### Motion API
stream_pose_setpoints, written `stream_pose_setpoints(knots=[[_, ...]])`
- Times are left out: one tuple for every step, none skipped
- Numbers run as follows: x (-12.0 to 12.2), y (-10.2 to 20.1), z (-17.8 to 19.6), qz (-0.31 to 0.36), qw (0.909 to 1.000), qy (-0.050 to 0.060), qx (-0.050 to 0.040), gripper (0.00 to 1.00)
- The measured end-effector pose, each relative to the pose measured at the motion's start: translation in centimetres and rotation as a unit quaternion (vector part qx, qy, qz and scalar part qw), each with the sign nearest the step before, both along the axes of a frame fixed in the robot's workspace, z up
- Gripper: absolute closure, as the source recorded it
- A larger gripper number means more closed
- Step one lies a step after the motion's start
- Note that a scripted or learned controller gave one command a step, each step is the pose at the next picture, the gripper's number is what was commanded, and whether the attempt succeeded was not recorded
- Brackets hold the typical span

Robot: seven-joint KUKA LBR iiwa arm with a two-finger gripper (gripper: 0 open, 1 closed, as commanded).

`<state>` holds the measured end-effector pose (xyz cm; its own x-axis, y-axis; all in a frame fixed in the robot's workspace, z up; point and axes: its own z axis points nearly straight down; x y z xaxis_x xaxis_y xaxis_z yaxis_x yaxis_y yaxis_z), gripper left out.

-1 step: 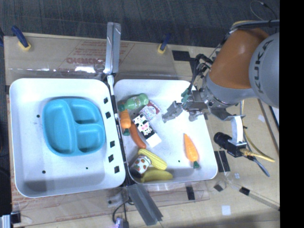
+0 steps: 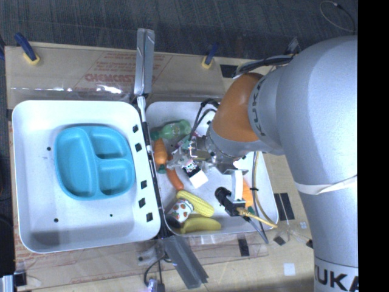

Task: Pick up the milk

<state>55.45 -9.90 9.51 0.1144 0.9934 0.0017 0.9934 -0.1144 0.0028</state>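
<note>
Gripper (image 2: 193,157) is low over the centre of the right bin (image 2: 159,109); its state cannot be told. Milk (image 2: 180,210), a small patterned carton, lies near that bin's front edge, touching the banana (image 2: 202,224). A blue tray (image 2: 95,160) sits in the left bin (image 2: 24,163).

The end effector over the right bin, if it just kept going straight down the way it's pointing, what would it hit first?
Probably the small white and black item lying right under the end effector, with the orange carrot just beside it. Depth is hard to judge from this slanted view, so the gap between them is unclear.
</note>
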Motion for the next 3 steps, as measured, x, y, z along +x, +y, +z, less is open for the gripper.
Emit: stream_pose_setpoints(knots=[[5.2,-0.8,-0.5,0.074,0.9972,0.004,0.0,0.0],[5.1,-0.8,0.2,0.076,0.9971,0.006,0.0006,1.0],[3.5,5.0,11.2,0.067,0.9978,0.005,-0.0004,1.0]])
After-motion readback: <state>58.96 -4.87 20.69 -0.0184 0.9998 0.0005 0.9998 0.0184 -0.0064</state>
